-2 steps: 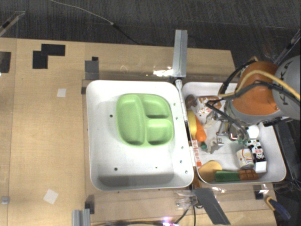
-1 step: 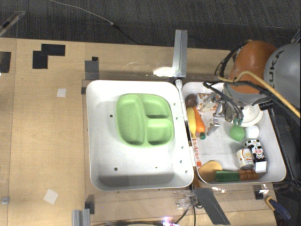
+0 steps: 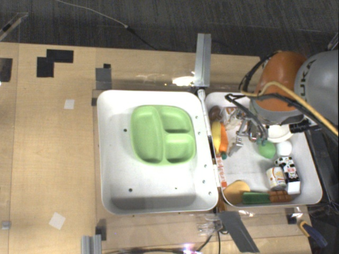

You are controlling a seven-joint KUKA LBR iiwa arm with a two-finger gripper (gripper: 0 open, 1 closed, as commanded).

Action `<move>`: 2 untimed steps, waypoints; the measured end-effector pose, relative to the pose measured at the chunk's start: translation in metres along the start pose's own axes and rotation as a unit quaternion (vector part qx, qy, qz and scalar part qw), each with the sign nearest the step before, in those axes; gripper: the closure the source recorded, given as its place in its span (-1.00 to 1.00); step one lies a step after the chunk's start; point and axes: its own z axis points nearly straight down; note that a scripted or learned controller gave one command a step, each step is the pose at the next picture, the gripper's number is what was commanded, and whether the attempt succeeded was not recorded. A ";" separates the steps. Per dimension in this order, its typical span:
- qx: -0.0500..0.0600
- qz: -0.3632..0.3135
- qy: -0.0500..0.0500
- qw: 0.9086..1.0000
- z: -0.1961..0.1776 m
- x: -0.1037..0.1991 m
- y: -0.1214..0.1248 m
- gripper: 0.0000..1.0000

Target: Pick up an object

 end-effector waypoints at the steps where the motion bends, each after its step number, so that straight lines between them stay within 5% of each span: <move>1: -0.001 -0.003 -0.010 1.000 -0.016 -0.006 0.002 1.00; 2: 0.001 -0.191 -0.001 0.982 -0.002 -0.024 -0.065 1.00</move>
